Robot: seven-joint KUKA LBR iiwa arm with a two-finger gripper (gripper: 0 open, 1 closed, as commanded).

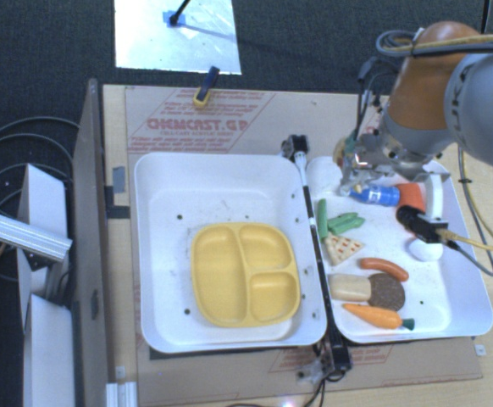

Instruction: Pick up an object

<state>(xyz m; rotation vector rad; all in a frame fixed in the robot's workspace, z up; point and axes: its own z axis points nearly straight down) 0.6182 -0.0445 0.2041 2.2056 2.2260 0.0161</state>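
Note:
My gripper (354, 173) hangs low over the back left corner of the right bin (471, 299), under the orange-banded wrist. A blue bottle (375, 196) lies on its side just right of and below the gripper, very close to it; contact cannot be made out. An orange-red piece (411, 195) lies at the bottle's right end. Further forward in the same bin lie green pea pods (345, 222), a waffle wedge (343, 248), a red sausage (384, 268), a pale bread piece (350, 287) beside a brown patty (388, 292), and a carrot (373, 315).
A yellow divided plate (245, 273) sits in the left bin (166, 227). A raised divider (312, 227) separates the two bins. A green stick (321, 215) lies along it. The arm's bulk covers the right bin's back right part.

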